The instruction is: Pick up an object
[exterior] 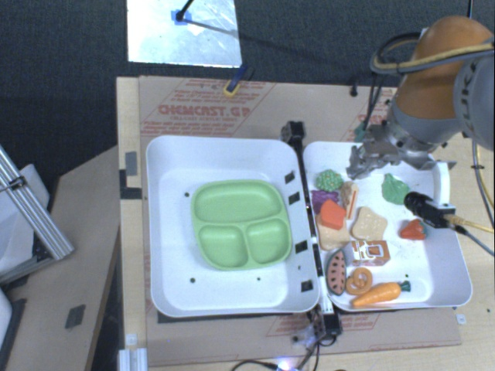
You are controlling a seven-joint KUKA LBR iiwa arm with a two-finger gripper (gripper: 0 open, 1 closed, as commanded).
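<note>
Poised low over the right bin (452,280), gripper (362,163) just above the green toy grapes (329,180). Impossible to tell how wide its grip stands. Beside it, a green divided plate (240,224) in the left bin (166,207).

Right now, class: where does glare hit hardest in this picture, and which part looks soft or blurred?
In the camera view, glare is strongest on the foil sheet at the top, washed pale; the white bins' rims shine mildly. The arm at upper right looks soft, its edges smeared. The toys and the green tray read sharper.
</note>
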